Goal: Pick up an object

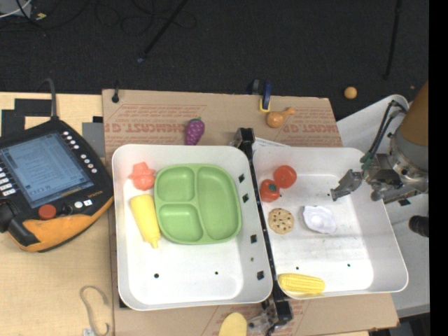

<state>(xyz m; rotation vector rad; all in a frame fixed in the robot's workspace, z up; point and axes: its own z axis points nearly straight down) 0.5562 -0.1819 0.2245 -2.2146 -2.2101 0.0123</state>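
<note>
My gripper [367, 187] hangs over the right part of the right bin [378, 257], open, with nothing between its fingers. To its left in that bin lie a white rounded object [319, 219], a cookie [281, 220], a red tomato [285, 176] and a smaller red fruit with a green top [269, 190]. A corn cob [301, 283] rests at the bin's front edge. The nearest thing to the gripper is the white object, a short way below and left of it.
The left bin [182, 278] holds a green divided plate [197, 204], a yellow bottle-like toy [145, 219] and a pink toy [142, 176]. Purple grapes [194, 130] and an orange pear [278, 117] lie behind the bins. A control pendant [49, 180] sits at left.
</note>
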